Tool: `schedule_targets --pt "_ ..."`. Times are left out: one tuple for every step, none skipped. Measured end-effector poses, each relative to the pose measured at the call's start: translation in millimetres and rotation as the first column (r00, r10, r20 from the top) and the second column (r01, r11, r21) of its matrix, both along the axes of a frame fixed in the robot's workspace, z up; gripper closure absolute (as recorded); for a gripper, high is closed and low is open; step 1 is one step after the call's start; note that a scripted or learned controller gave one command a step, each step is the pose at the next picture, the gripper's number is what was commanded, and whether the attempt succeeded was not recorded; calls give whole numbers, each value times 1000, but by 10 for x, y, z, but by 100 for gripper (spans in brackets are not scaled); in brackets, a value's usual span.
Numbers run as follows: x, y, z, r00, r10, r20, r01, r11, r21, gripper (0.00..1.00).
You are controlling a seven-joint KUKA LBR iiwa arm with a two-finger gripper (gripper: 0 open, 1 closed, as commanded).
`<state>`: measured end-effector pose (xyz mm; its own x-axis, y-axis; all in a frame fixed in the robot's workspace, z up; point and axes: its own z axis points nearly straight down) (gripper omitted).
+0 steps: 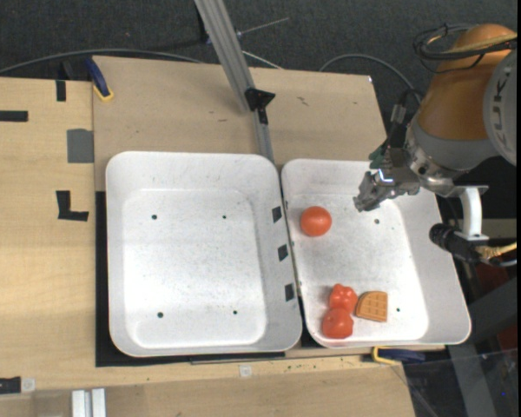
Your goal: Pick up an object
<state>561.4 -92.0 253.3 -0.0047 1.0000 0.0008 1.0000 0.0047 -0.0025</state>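
In the right bin [434, 311] lie a round orange-red ball [315, 221] near its left wall, and two red lumpy pieces [339, 312] beside a tan waffle-like piece [372, 306] near the front. My gripper [371, 194] hovers over the back of that bin, to the right of the ball and apart from it. I see nothing between its fingers.
The left bin [122, 233] sits beside the right one, sharing a grey divider with black clips [282, 252]. A grey metal pole [230, 46] slants in from the top. The wooden bench [35, 233] extends left, with black tape marks.
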Motion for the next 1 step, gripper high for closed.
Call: schedule_targets --pt "-122 612 -38 1000 3 -1 -3 1000 1 100"
